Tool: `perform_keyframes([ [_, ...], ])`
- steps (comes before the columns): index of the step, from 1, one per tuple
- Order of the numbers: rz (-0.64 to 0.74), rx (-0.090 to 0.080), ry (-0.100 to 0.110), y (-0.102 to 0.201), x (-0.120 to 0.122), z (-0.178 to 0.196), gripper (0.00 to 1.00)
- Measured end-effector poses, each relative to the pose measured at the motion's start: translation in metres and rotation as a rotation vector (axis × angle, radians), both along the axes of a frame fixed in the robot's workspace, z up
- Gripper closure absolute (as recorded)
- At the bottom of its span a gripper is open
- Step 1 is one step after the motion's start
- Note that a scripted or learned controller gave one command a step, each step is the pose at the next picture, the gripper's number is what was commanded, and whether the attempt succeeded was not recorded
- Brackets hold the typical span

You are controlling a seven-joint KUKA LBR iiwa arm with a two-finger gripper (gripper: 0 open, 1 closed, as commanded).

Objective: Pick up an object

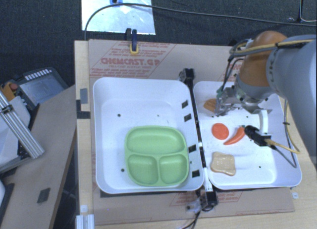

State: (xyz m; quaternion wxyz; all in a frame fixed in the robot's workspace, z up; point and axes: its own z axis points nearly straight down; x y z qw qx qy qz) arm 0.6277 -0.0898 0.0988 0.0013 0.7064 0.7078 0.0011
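My claw (224, 105) sits low in the right bin (287, 173), over a tan food piece (210, 105); I cannot tell its grip state. Red disc (220, 131) lies nearby.

Crowded right bin, roomy left bin

The green divided plate (157, 155) fills the left bin's (106, 124) front; its back lies open. In the right bin (285, 176), the arm (277, 64) covers the back, while the orange disc (220, 131), carrot-shaped piece (235, 136) and toast-shaped piece (223, 163) cluster mid-floor.
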Motion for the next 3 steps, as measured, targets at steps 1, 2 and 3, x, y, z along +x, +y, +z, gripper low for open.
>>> perform_keyframes([
  [1,0.002,0.000,-0.003,0.003,0.001,0.044,1.00],
  [2,0.002,0.000,-0.003,0.004,-0.006,0.093,1.00],
  [3,0.003,0.000,0.000,0.004,-0.005,0.117,1.00],
])
